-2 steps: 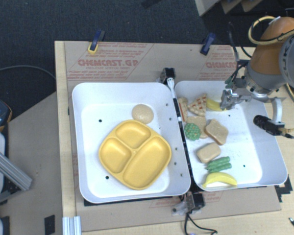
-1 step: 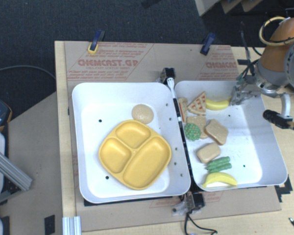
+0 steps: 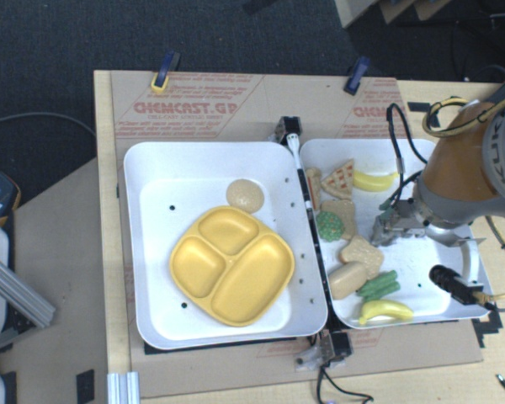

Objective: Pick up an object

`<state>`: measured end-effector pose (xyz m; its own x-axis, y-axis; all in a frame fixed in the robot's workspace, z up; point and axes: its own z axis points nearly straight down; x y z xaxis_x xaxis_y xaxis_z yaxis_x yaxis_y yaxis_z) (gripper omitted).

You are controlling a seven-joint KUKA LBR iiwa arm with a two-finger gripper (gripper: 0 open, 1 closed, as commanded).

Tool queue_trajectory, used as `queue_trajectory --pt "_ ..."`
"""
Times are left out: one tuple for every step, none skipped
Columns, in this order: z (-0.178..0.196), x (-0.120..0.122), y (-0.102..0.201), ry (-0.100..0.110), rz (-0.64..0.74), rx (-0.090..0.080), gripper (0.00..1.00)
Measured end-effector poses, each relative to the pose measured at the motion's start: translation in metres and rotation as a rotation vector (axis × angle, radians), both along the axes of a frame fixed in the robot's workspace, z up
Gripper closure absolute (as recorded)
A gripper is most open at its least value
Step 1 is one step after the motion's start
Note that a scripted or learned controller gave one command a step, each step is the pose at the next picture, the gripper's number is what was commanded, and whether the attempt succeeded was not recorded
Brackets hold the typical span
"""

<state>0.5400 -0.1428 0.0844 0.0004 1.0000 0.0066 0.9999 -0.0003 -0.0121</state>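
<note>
Bench, right bin (image 3: 454, 310): gripper (image 3: 385, 228) low; I can't tell jaw state. Bread (image 3: 361, 253) sits just below-left of jaws, crowded by broccoli (image 3: 329, 223). Risk: I clip a neighbour, grab nothing.

Divided plate (image 3: 232, 265) in left bin (image 3: 143, 225), round cookie (image 3: 245, 195) behind it, toy foods in right bin (image 3: 421, 151)

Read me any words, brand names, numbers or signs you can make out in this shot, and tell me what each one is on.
"CHEMCAST GP", red print on the brown protective sheet behind the left bin; the smaller red lines around it are too blurred to read.
A cut-off repeat of that red print on the sheet behind the right bin; not readable.
No readable text on the yellow divided plate, the toy foods or the arm.
</note>
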Motion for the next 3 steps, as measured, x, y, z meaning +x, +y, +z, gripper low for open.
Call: queue_trajectory --pt "0.106 -0.022 0.103 -0.018 0.009 -0.004 1.0" --pt "0.11 -0.021 0.097 -0.015 0.0 -0.007 1.0" --pt "0.121 -0.021 0.097 -0.018 0.0 -0.008 1.0"
